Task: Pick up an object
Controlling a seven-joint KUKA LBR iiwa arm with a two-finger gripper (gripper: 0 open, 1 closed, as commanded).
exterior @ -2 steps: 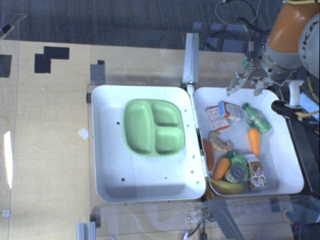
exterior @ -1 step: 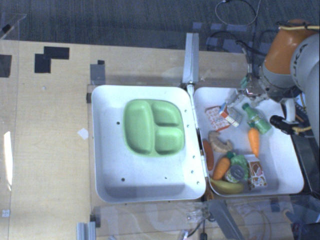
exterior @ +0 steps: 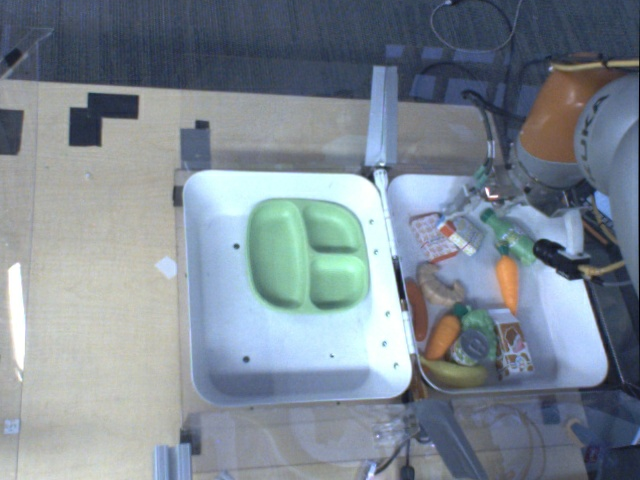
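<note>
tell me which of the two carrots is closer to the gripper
The upper carrot, lying alone at the right of the right bin below the gripper. The other carrot sits lower, beside the banana.

Pale wooden bench against dark blue-grey carpet.

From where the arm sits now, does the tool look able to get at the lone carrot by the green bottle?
Probably yes. The carrot lies uncovered in the right bin, apart from the heap, with the tool just above it. The green bottle crowds its top end.
</note>
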